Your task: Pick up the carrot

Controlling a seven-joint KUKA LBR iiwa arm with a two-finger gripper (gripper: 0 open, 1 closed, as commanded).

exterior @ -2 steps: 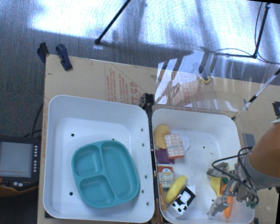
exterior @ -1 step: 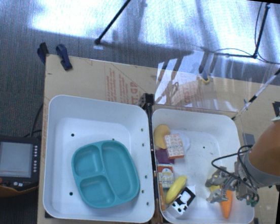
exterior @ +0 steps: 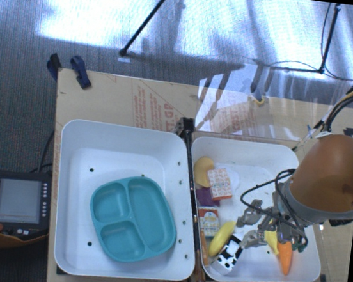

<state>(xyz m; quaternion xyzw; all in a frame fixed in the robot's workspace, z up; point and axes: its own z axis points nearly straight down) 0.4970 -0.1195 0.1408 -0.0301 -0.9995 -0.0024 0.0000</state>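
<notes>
Gripper: the gripper (exterior: 277, 239) hangs low over the right part of the right bin (exterior: 262, 153), under the orange wrist band; whether it is spread or pressed together cannot be told from this slant.
Carrot: the carrot (exterior: 284, 256) lies in the right bin near its front right corner, orange, pointed end toward the front edge, just beside the gripper and partly under it; nothing shows it pinched.
Near the gripper: a yellow piece (exterior: 272, 240) sits right beside the carrot's blunt end; a banana (exterior: 220, 237) lies near the bin's middle front, touching a black-and-white cow toy (exterior: 230, 256).
Rest of right bin: along its left wall, a pale yellow round item (exterior: 203, 170), a small printed box (exterior: 220, 183), a purple piece (exterior: 206, 196) and an orange carton (exterior: 208, 220).
Left bin: the left bin (exterior: 86, 138) carries a teal divided plate (exterior: 133, 218).
Desk: two blue clamps (exterior: 76, 69) sit at the desk's (exterior: 136, 103) back left corner.
Floor: a control pendant (exterior: 14, 207) lies left of the desk.
</notes>
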